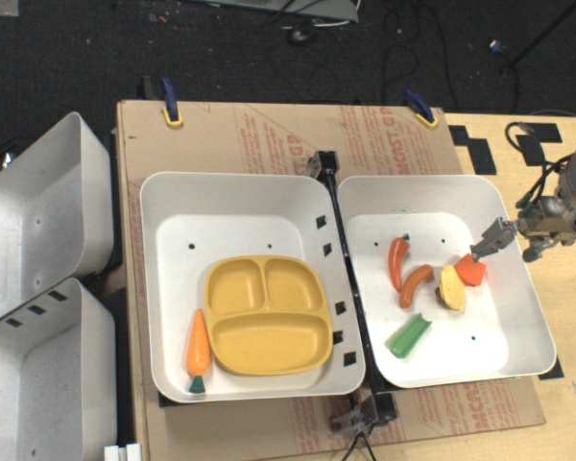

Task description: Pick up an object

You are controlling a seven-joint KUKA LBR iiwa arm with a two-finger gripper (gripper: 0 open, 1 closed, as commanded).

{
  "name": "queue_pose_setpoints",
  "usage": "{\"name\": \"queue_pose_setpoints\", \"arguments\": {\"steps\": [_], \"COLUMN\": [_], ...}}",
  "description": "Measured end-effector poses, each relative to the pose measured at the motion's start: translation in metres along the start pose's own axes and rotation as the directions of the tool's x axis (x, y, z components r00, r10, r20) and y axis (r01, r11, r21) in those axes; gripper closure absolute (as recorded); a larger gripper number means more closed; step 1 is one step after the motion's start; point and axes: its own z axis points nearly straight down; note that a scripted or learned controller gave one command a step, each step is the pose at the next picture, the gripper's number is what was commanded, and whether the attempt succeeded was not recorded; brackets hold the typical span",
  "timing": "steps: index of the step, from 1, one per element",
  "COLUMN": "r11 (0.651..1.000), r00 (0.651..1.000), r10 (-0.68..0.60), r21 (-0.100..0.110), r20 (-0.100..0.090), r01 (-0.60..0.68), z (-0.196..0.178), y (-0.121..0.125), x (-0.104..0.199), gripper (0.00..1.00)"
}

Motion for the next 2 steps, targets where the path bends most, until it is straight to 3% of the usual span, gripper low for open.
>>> {"name": "queue_pose_setpoints", "arguments": {"steps": [1,2], "r11": [1.0,1.0], "r00": [1.0,1.0], "r10": [-0.002,0.001], "r21": [-0.009,-0.005], "r20": [0.002,0.001], "r01": [0.002,-0.001], "z": [-0.004,0.042], "y": [0.002,-0.002], "x": [0.0,-0.006], "gripper": [0.0,0.0]}}
